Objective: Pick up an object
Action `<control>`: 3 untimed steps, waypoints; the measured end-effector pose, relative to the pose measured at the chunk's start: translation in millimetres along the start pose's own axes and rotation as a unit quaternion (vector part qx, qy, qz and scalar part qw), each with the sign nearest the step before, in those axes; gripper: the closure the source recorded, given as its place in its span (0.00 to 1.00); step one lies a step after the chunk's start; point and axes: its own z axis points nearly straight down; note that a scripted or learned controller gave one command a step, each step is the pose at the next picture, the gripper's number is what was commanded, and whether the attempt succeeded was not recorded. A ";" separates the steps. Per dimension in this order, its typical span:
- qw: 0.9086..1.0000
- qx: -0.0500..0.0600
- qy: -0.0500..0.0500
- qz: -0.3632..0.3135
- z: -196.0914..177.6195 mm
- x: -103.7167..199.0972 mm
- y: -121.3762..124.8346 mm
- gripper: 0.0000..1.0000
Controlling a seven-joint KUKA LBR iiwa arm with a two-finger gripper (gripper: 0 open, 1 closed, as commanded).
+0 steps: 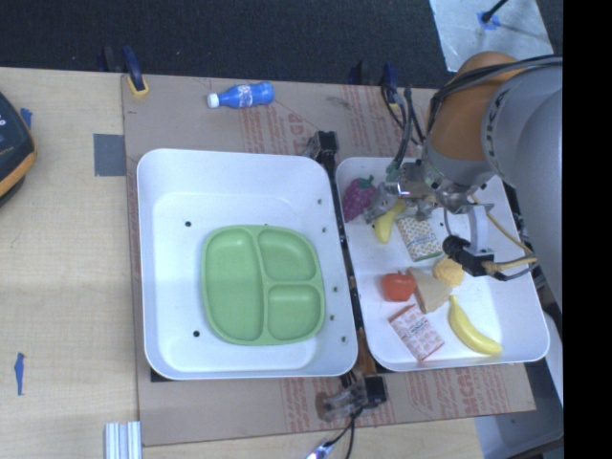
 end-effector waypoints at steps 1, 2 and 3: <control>1.000 -0.008 0.001 0.000 0.0 -1.0 -89.2 0.00; 1.000 -0.004 0.003 0.001 2.9 -5.6 1.1 0.00; 1.000 -0.003 0.003 0.001 2.8 0.1 16.2 0.00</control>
